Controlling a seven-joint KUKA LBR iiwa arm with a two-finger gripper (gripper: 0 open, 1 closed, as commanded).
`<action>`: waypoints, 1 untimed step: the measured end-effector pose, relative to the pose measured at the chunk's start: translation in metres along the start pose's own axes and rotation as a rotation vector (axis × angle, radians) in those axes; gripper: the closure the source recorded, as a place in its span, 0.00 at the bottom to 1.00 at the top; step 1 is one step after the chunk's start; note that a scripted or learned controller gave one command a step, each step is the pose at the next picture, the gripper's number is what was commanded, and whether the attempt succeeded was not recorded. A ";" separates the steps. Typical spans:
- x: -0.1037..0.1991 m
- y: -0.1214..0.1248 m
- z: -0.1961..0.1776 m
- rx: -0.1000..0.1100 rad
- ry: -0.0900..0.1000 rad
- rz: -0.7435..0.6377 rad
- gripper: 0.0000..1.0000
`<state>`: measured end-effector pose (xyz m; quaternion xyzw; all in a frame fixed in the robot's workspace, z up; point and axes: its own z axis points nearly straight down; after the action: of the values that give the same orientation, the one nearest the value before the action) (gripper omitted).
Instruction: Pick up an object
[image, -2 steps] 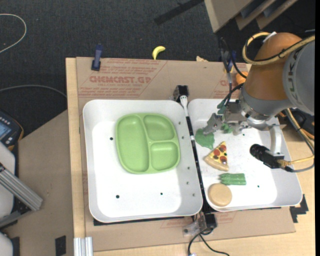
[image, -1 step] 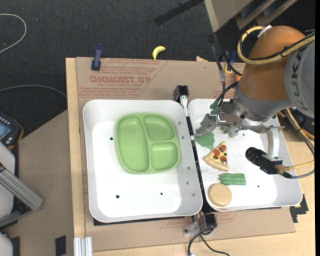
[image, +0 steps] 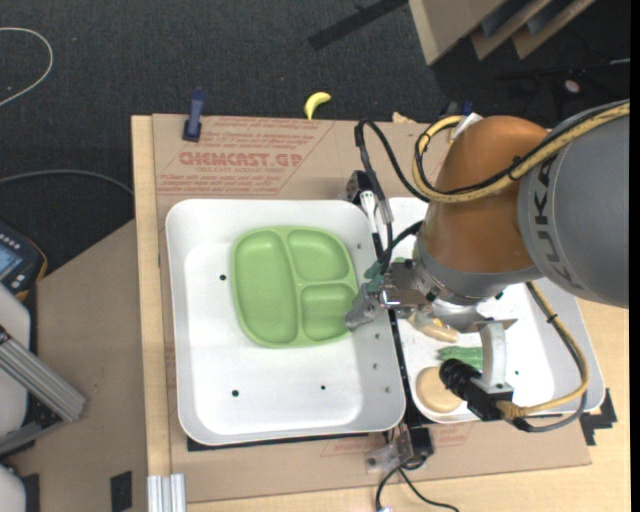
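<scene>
Whether the gripper (image: 440, 330) has its fingers apart or together cannot be told — the grey arm with its orange band (image: 490, 200) hangs over the right white bin (image: 560, 330) and covers them. Just beneath the wrist, in that bin, lie a small green object (image: 462, 357), a pale tan piece (image: 437, 328) and a round beige disc-shaped object (image: 432, 392), close together. Left of the arm, the left white bin (image: 200, 370) holds a light green plastic plate with three compartments (image: 292, 286) — lying flat, its right edge near the divide between the bins.
</scene>
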<state>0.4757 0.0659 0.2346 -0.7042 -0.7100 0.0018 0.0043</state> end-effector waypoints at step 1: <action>-0.005 0.004 -0.011 -0.008 -0.002 0.008 1.00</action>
<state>0.4795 0.0614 0.2457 -0.7071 -0.7072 -0.0002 0.0006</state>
